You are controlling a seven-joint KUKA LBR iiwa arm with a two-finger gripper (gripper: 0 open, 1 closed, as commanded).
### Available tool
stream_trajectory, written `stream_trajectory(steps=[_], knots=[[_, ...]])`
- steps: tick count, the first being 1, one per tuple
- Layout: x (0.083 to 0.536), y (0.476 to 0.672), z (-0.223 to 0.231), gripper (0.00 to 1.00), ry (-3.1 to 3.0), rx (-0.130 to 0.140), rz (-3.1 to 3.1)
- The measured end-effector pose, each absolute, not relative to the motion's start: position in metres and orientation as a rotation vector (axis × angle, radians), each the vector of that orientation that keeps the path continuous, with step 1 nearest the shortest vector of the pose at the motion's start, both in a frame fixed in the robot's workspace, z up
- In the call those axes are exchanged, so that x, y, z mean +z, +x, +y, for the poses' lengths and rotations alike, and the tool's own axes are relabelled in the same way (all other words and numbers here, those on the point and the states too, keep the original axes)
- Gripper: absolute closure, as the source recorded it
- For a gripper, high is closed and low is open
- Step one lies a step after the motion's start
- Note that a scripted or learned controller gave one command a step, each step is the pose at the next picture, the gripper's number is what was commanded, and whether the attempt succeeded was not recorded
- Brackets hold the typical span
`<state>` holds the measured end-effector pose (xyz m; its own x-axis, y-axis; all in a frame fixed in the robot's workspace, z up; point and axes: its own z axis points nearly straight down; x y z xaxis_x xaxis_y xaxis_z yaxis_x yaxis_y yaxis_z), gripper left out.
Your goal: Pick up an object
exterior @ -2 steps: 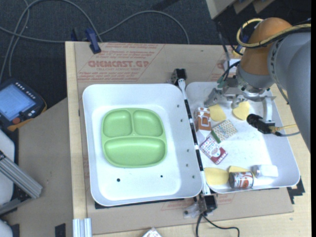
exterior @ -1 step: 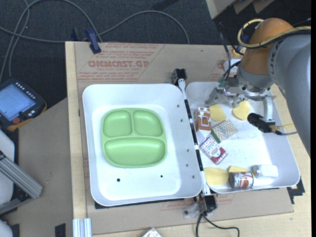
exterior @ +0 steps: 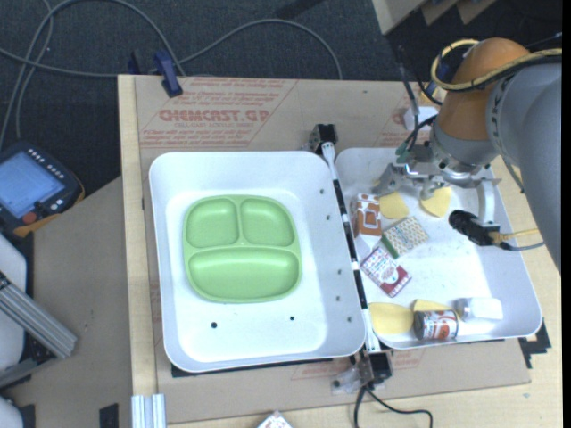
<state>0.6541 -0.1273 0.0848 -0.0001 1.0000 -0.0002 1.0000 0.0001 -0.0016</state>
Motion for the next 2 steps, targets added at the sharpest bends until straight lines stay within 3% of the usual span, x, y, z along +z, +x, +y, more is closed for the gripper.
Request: stream_trajectory(steps=[2], knots=[[0.0849,0.6669,-0.1268,0.0,-2.221,-0.002,-2.224]])
